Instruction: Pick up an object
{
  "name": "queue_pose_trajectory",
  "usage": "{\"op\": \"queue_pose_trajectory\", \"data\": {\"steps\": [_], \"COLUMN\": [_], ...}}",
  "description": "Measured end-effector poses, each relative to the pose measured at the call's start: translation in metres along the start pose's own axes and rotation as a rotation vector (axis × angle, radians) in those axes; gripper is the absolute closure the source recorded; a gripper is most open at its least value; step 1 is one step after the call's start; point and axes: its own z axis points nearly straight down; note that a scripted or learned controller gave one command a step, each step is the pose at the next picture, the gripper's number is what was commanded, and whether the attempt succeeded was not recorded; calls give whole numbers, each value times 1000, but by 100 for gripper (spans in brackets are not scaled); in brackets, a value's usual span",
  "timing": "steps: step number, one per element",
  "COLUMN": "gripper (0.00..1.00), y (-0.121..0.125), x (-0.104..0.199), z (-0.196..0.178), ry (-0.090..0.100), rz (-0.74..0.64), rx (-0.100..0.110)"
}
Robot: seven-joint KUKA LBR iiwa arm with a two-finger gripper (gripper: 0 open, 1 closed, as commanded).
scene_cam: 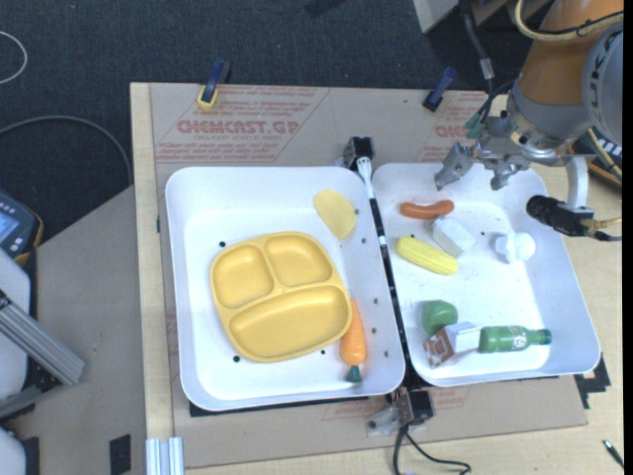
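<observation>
Nearest me lies the green bottle (512, 339). My gripper (478, 169) hovers with fingers spread and empty above the sausage (427, 208); I fear it could roll away on contact.

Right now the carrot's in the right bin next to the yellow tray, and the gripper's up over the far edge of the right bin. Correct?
Not quite. The carrot lies in the left bin, beside the yellow tray, as the camera view shows. The rest holds: the gripper is over the far edge of the right bin.
</observation>
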Motion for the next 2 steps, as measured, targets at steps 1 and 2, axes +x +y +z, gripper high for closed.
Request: {"op": "queue_pose_trajectory", "data": {"steps": [1,2], "gripper": [100,100], "y": [1,-32], "x": [0,82], "z": [-11,-21], "ry": [-1,4], "rz": [-1,-7], "rx": [-3,2]}}
